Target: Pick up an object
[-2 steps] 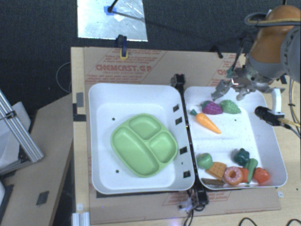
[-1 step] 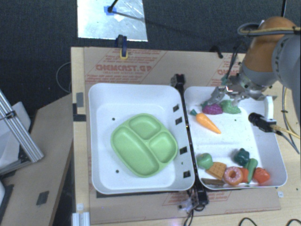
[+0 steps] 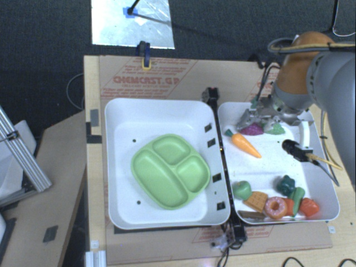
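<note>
Gripper (image 3: 257, 117) low over the back of the right white bin (image 3: 328, 202), above a purple toy (image 3: 251, 129).
Orange plastic carrot (image 3: 245, 144) lies just in front, pink-frosted toy donut (image 3: 275, 207) among toys at the near edge; green divided plate (image 3: 169, 171) fills the left white bin (image 3: 119, 121). Grey arm (image 3: 311, 77) slants in from the right. Can't tell the fingers' state.

**Plastic, Board and Foil**

Smooth, faintly glossy white plastic in both bins (image 3: 161, 107). Matt pale-green plastic for the divided plate (image 3: 169, 171). Shiny moulded plastic toy food: orange carrot (image 3: 246, 144), pink-iced doughnut (image 3: 275, 207). Dull brown printed cardboard (image 3: 150, 77) beneath. Crinkled reflective foil sheet (image 3: 132, 15) on dark, rough carpet-like floor (image 3: 39, 32).
</note>
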Controlling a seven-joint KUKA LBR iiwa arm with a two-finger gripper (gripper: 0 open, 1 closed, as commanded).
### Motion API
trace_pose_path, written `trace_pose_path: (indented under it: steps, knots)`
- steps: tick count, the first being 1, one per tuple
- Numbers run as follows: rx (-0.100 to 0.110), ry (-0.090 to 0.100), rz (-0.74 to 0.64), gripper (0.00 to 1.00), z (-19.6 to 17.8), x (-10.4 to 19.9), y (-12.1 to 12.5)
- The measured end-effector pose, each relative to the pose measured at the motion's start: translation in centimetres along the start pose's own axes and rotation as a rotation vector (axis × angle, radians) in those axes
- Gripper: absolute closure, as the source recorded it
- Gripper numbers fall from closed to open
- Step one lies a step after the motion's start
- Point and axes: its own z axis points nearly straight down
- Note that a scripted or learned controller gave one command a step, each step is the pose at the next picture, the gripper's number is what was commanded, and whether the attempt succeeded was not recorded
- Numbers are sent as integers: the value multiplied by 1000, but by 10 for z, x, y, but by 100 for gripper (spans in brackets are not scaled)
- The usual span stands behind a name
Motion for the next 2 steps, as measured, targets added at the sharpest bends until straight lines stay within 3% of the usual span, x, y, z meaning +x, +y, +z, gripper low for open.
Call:
trace_pose_path:
  steps: [1, 2]
  knots:
    - [-3, -2, 0, 0, 32, 0, 1]
    - [8, 2, 0, 100, 22, 0, -1]
